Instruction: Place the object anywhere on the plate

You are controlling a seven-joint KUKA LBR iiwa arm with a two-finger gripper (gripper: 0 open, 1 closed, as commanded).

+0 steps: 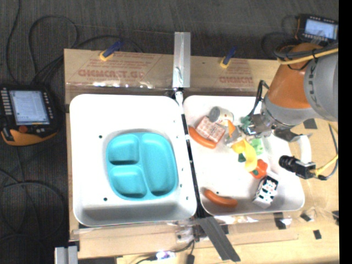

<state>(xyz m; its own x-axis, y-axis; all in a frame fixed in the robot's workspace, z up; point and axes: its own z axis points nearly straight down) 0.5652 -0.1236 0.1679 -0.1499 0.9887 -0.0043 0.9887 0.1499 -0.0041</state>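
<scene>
My gripper point(254, 126) sits low over the toy pile in the right bin point(291, 202); I can't tell whether it has closed on anything. Just below it lie yellow pieces point(246, 150), with a pink block point(210, 128) to its left. I'd confirm one item is seated, lift straight up, then carry well left to the blue plate point(142, 165).

I see the plate point(142, 165), turquoise with three compartments, lying flat in the left bin point(88, 120), left of frame centre. The objects point(248, 153), a jumble of small toys, lie in the right bin point(291, 199), right of centre, well apart from it.
</scene>
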